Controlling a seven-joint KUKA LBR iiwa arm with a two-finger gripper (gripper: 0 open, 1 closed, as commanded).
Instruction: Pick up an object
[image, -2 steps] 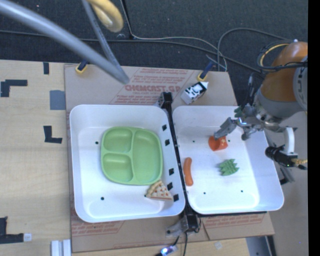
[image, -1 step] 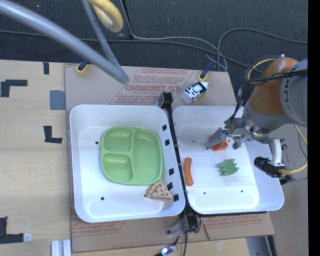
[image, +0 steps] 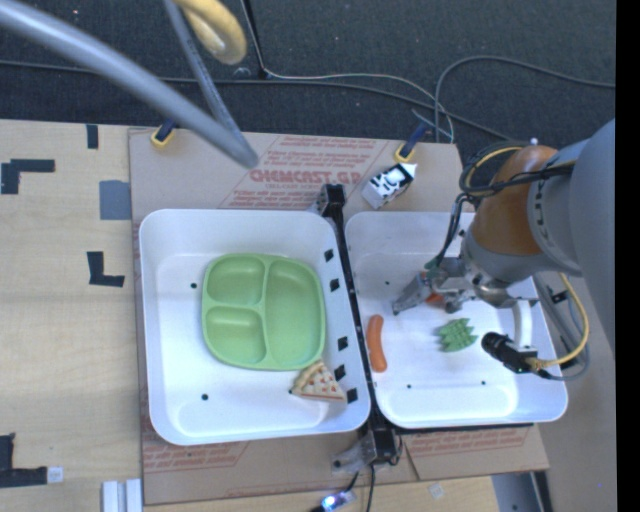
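Gripper (image: 408, 298) hangs low over the right bin (image: 500, 405), fingers spread, nothing between them; sausage (image: 376, 342) just beside; green sprig (image: 456, 335) near.

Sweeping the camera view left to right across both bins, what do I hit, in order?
Green divided plate → pizza slice toy → orange sausage toy → gripper → green leafy toy.
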